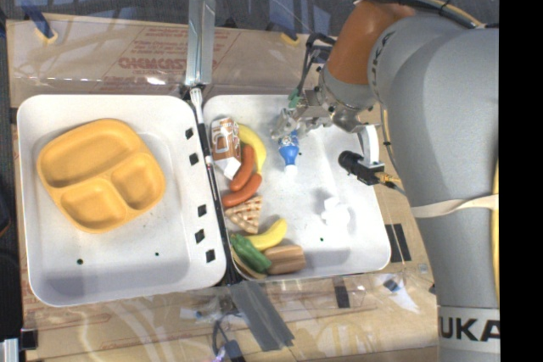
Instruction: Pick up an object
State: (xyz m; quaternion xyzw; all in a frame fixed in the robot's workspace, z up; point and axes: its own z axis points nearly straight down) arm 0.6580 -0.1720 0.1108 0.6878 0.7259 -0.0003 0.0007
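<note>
Two white bins (pixel 51 267) sat side by side; one blue object (pixel 289 153) lay directly beneath the jaws (pixel 291 130), whose state I cannot tell.

one camera, fixed above my bench, looking down at a slant | far enough to take in both white bins, left bin (pixel 34 208) and right bin (pixel 365 216), side by side | my arm (pixel 441 131) enters from the right of the picture | bench front edge at the bottom
</note>
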